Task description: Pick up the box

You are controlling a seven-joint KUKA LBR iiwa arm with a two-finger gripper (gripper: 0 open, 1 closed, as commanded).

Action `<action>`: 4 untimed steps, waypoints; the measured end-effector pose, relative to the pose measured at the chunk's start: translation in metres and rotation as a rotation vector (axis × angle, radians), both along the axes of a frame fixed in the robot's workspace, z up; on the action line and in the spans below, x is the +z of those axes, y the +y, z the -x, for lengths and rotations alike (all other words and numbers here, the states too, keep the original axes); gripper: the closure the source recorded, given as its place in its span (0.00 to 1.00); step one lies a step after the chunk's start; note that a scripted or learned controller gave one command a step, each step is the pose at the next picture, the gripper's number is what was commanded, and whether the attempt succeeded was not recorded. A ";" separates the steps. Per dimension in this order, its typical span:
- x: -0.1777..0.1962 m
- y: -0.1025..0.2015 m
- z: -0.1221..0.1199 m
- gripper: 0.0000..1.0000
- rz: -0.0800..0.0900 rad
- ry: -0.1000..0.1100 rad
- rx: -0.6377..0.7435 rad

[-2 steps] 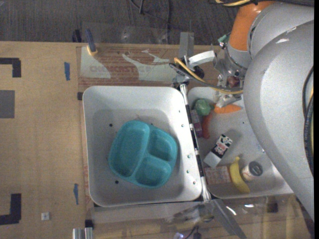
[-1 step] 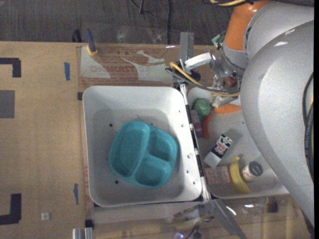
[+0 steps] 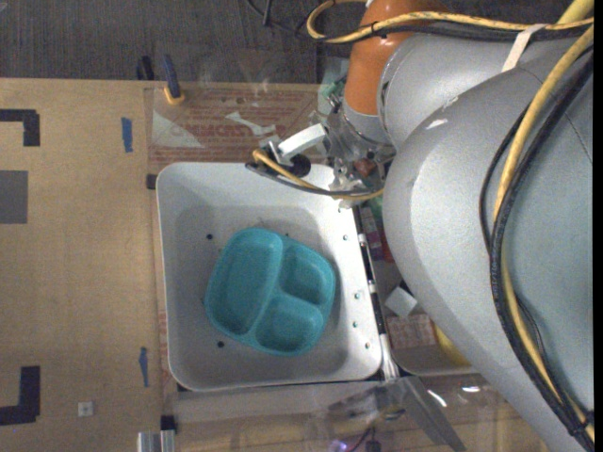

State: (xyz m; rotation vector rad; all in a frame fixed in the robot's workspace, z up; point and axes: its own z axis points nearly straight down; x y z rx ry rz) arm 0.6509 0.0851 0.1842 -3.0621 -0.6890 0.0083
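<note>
My gripper [image 3: 350,172] hangs over the bins' shared edge, its grip hidden so I cannot tell its state, while what looks like the box [image 3: 411,330] lies unlifted in the right bin [image 3: 424,363], half under my arm.

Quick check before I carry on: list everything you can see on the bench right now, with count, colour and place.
bin: one fully seen, white, centre of the bench.
divided plate: one, teal, three compartments, lying in that bin.
second bin: one, white, right of the first, mostly hidden by the arm.
small items: a few in the second bin, too hidden to identify.
clamp: one, blue and orange, top edge.
arm: one, grey with orange band, over the right side; wrist above the first bin's top right corner.
</note>
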 end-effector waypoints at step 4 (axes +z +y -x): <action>0.038 0.142 0.010 1.00 0.002 -0.001 0.184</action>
